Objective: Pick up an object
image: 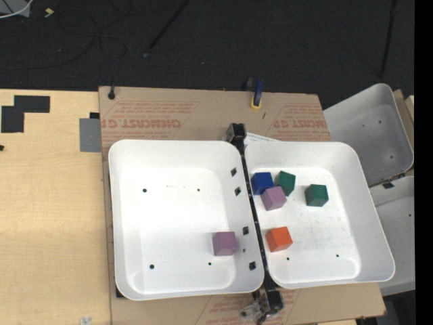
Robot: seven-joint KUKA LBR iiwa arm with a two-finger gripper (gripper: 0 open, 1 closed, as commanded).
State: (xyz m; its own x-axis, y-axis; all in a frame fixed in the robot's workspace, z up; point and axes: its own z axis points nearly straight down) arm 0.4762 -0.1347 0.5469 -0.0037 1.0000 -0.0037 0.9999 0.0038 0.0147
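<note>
So there are 2 white bins side by side, and the pickable stuff is 6 little cubes. The right bin (338, 249) has 5 of them. A blue cube (262, 181), a green cube (287, 181) and a pale purple cube (273, 198) are bunched up at its far left, touching or as good as touching. A dark green cube (316, 195) sits on its own just right of that bunch, and an orange cube (279, 238) sits alone nearer the front, close to the divider between the bins. The left bin (162, 208) has 1 purple cube (224, 243) at its near right, also close to the divider.

Since the arm comes in from the right, the thing that matters is which cube lies closest to that side with room around it. My guess is the dark green one: it's the furthest right and has bare bin floor on its right, near and far sides. The orange one looks like a fair second pick. The bunch of 3 looks crowded, so closing around 1 could bump its neighbours.

They're all cubes, so there's no long axis to line up with, just the face angle. How the gripper is set, open or closed, I can't tell from this shot, and nothing has been picked up yet.
</note>
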